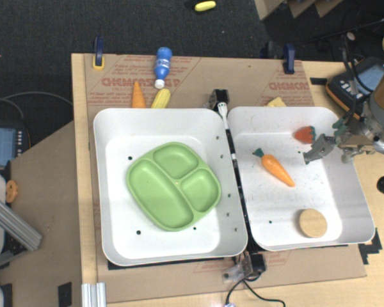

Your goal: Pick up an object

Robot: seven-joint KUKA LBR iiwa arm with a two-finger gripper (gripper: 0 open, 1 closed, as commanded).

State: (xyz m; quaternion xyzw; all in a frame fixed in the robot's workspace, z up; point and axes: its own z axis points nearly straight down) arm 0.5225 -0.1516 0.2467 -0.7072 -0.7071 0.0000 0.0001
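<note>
the grey two-finger gripper (321, 147) hangs over the right shallow white bin (345, 190), near its 2 o'clock corner; i cannot tell how its jaws stand. an orange plastic carrot with a green top (276, 169) lies near the bin's centre, at 8 o'clock from the gripper and apart from it. a red rounded toy (304, 133) sits just at 11 o'clock of the gripper. a tan round disc (312, 222) rests toward 5 o'clock in the bin. the left white bin (115, 146) holds a green divided plastic plate (173, 185).
</note>
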